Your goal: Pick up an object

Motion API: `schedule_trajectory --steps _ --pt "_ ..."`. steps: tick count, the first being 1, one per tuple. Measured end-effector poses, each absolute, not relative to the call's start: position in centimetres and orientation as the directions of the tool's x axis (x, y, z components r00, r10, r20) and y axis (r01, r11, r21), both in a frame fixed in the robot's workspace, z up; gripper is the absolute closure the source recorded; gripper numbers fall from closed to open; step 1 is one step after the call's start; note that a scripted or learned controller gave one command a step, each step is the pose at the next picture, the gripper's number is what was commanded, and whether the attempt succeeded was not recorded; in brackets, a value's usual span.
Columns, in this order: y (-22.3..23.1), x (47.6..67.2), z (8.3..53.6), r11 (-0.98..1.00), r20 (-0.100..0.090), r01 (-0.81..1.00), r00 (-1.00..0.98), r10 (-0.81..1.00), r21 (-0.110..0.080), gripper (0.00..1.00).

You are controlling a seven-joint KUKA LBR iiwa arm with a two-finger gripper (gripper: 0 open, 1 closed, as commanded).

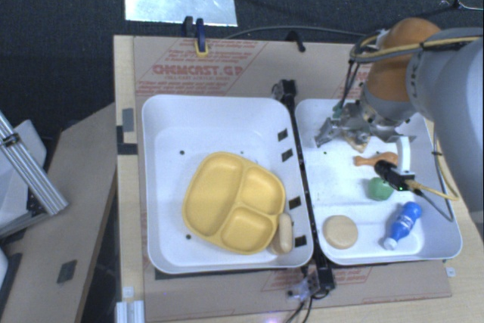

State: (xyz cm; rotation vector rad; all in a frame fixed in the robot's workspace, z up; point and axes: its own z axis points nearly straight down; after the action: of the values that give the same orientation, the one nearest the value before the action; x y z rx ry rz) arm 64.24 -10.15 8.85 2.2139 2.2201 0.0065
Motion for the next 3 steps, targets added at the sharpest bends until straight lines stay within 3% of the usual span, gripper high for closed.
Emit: schedule_trajectory --steps 1,3 --pt "-10.3 64.4 10.1 0.002 -0.004 1.000 -0.002 1.000 0.013 1.00" --pt "-10.6 64.7 19.1 0.004 -0.001 1.000 -0.004 1.000 0.007 1.00"
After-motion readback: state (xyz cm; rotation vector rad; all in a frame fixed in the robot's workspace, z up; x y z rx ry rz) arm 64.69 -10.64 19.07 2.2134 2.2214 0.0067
